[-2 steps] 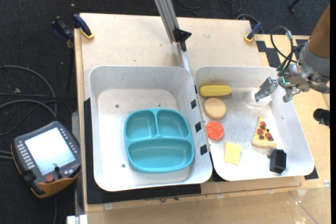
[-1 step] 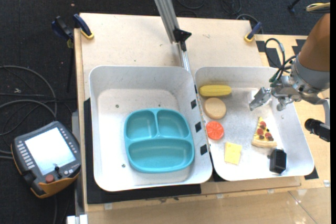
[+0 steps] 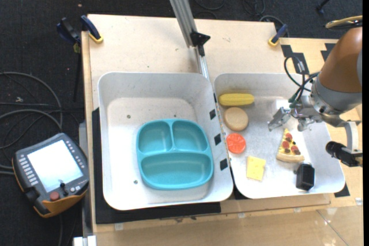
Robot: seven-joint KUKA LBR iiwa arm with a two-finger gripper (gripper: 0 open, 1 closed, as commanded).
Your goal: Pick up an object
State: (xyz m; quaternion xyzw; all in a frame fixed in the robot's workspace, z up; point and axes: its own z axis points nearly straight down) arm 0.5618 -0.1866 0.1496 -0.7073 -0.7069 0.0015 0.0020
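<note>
The end effector (image 3: pixel 288 116) hangs over the right bin (image 3: pixel 331 178), its fingers spread wide with nothing between them. Just below it lies a toy pizza slice (image 3: pixel 289 146). Further left in that bin sit a corn cob (image 3: pixel 236 99), a round bun (image 3: pixel 236 118), an orange tomato slice (image 3: pixel 236 143) and a yellow cheese square (image 3: pixel 256 168); a black block (image 3: pixel 305 176) rests near the front corner. The left bin (image 3: pixel 115 101) holds a teal divided plate (image 3: pixel 173 154).

We look down at a slant from one fixed camera above the tabletop (image 3: pixel 144 43), taking in both white bins (image 3: pixel 109 101) from moderately far.
</note>
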